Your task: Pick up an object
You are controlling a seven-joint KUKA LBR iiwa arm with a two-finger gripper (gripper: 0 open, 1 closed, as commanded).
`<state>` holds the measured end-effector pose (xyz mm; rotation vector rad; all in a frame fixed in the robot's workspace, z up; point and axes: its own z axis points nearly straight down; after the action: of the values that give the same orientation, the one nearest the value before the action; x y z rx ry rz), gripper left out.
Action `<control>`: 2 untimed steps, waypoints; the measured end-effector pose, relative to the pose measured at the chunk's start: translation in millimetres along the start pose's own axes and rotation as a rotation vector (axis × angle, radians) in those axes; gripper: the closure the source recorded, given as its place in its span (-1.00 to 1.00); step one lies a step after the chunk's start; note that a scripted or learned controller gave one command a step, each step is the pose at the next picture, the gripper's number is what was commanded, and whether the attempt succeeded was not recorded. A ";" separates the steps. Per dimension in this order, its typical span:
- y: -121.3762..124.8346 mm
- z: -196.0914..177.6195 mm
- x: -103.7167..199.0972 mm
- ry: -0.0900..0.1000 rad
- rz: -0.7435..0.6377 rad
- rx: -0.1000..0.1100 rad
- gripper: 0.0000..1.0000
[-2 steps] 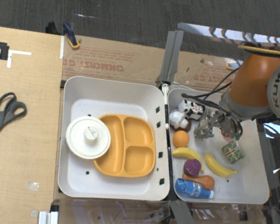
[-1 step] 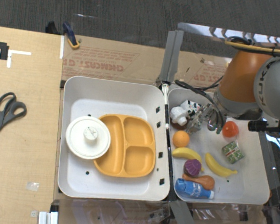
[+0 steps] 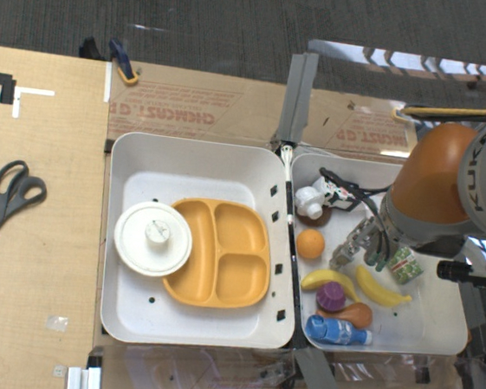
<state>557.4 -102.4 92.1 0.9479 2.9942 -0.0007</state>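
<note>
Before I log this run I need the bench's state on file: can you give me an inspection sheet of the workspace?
Surface: tan bench bearing two white bins, left bin and right bin.
Job's things: in the right bin an orange, two bananas, a purple fruit, a blue bottle, a white toy.
Clutter: yellow divided tray and white lid in the left bin; scissors on the bench.
Grippers: gripper low over the right bin, just above the bananas; nothing seen held.
Cables: black cable by the toy.
Surroundings: cardboard sheet behind the bins.
</note>
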 end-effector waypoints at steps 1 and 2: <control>-24.9 -147.5 -28.5 -0.003 -0.106 -0.001 1.00; -19.9 -54.4 41.1 0.001 -0.134 -0.001 1.00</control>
<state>512.3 -94.9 146.4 0.7457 3.0514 0.0002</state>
